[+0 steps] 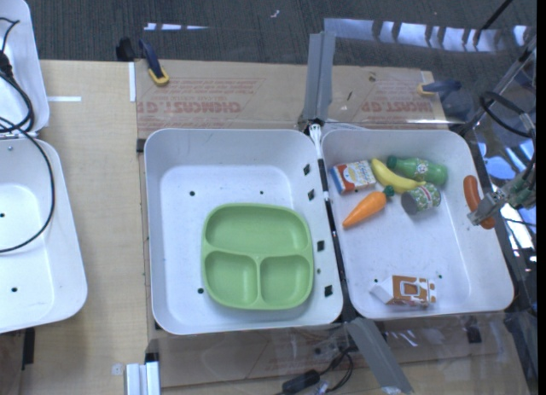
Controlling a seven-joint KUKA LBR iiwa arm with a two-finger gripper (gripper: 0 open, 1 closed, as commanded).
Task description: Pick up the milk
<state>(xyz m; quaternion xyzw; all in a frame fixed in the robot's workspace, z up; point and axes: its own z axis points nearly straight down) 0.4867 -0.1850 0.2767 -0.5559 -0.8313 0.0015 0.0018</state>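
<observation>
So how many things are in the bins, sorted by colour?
Orange: 3, the carrot, the carton at the back and the carton at the front
Green: 2, the tray and the bottle
Yellow: 1, the banana
Red: 1, the sausage
Grey: 1, the can
Total: 8

A green three-compartment plastic plate (257, 256) lay in the left white bin (162, 214), toward its near edge. In the right white bin (478, 291), a white-and-orange milk carton (354, 177), a yellow banana (394, 177) and a green bottle (420, 168) sat along the far edge. An orange carrot (365, 209) lay just before the carton. A small brown-and-white box (409, 292) lay by the near edge.
</observation>
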